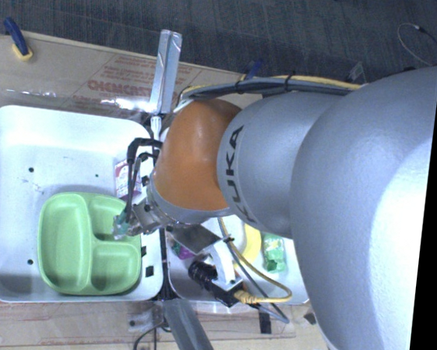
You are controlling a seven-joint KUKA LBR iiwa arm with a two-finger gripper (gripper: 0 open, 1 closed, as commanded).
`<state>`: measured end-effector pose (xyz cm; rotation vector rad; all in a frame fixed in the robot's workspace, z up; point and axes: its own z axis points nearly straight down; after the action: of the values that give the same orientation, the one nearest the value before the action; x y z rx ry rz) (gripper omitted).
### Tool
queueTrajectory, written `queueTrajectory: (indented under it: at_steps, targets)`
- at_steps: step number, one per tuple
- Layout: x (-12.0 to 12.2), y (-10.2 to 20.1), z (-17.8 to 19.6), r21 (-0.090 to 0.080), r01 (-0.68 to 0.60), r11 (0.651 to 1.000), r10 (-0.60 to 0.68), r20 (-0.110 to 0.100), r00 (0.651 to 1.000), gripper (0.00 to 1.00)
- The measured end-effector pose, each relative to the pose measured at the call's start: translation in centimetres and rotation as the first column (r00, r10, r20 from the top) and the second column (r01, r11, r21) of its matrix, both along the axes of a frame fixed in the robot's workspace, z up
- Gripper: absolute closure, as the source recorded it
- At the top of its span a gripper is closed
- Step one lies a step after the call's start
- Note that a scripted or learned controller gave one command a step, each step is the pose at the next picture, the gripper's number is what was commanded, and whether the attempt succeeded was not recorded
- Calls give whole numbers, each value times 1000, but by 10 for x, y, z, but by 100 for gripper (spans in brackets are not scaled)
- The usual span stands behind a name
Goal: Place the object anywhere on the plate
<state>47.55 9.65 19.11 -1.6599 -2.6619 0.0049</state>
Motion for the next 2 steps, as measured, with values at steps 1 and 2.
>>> queueTrajectory:
  at_steps: [1,2]
  targets:
    - [1,-8,57,0,-24,1000,24,4,1000,100]
    - [1,-8,57,0,-25,1000,25,4,1000,0]
